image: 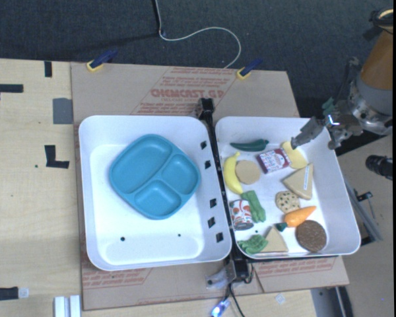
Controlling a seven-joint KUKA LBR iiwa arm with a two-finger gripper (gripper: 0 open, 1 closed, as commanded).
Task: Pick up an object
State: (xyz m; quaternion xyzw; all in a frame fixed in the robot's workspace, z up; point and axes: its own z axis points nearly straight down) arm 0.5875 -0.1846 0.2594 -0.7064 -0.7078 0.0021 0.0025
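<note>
Right now, from the overhead camera, your tool [308, 132] hangs over the upper right corner of the right bin [343, 197], and you cannot tell whether it is released or clenched. Just below and to its left in the picture lies a small yellow piece [294, 154], the nearest thing to go for, touching the dark red packet [272, 160]. It looks short, rounded and pale yellow, with no clear long axis. The banana [230, 172], carrot [298, 216] and round brown cookie [311, 234] sit further off. The left bin [92, 177] carries a blue tray [154, 175], well apart from your arm's reach side.
</note>
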